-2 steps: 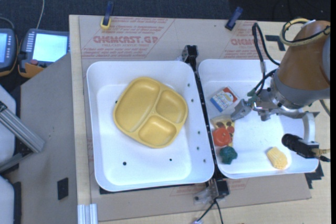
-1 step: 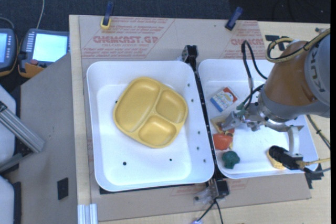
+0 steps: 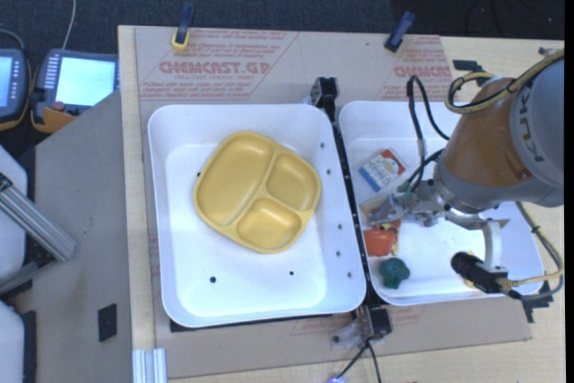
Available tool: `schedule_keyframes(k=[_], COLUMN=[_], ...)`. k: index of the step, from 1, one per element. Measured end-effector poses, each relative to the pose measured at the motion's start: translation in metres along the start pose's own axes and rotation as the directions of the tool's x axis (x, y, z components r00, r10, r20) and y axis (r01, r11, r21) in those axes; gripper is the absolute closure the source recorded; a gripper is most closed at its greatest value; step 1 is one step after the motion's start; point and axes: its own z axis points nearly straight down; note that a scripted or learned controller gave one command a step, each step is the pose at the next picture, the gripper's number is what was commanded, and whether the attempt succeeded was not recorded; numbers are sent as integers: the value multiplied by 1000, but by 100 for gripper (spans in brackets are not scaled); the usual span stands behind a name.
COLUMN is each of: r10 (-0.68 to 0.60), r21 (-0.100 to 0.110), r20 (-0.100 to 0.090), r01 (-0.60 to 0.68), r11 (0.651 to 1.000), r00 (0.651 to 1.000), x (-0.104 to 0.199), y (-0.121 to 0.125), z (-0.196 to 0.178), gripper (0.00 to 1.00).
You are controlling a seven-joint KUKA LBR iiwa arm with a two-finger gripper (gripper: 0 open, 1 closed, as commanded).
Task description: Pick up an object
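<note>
Brown board covers the bench [image 3: 269, 58], which carries two white bins: the left bin [image 3: 170, 220] holds a yellow divided plate [image 3: 257, 190]. At the right of the frame the arm's gripper [image 3: 392, 213] is down in the right bin [image 3: 430, 282], its opening impossible to judge. It is just above an orange object [image 3: 380, 240] and a green object [image 3: 393, 271], below a small packet [image 3: 381, 169].

Arm reaching in from the right, wrist turned down

The grey arm [image 3: 538, 130] with its orange band [image 3: 480, 143] leans in from the right edge. Its wrist points downward, and the tool [image 3: 395, 209] sits low at its left end, pointing leftward, details blurred.
</note>
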Motion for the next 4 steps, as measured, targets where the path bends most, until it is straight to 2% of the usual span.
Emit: schedule_keyframes(k=[1, 2, 4], r10=[0, 0, -1], r21=[-10, -6, -8], r20=[1, 6, 6], r01=[0, 0, 1], r11=[1000, 1000, 1000], r00=[1000, 1000, 1000], x=[1, -4, -2], y=[2, 4, 19], z=[-12, -74, -168], gripper=[100, 100, 100])
